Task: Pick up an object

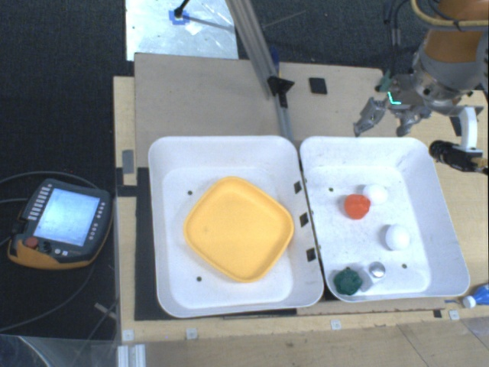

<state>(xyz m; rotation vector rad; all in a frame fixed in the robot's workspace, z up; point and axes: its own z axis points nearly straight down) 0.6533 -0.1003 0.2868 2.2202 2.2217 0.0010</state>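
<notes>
Hovering above the far edge of the right bin (439,174), the gripper (388,119) is hanging at the end of the grey arm (451,48), whose orange band is showing near the top right corner. Its two fingers are spreading apart with nothing between them, one finger (370,118) pointing down towards the bin's rear rim and the other sitting just to its right.

Inside the right bin, several small things are lying well below the gripper. A red ball (356,206) is resting near the middle, touching or nearly touching a white ball (375,193) just behind it. Another white ball (396,237) is sitting nearer the front, apart from those two. At the front left corner a dark green object (349,280) is lying just beside a small silvery piece (376,269); whether they are touching is hard to tell.

The left bin (164,205) is holding a yellow square plate (239,228) with rounded corners, turned at a slant and taking up most of its floor.

Both bins are sitting side by side on the tan worktop (206,90). Off the worktop to the left, a handheld control pendant (59,222) with a lit screen is lying on the dark floor, its cable curling around it.
</notes>
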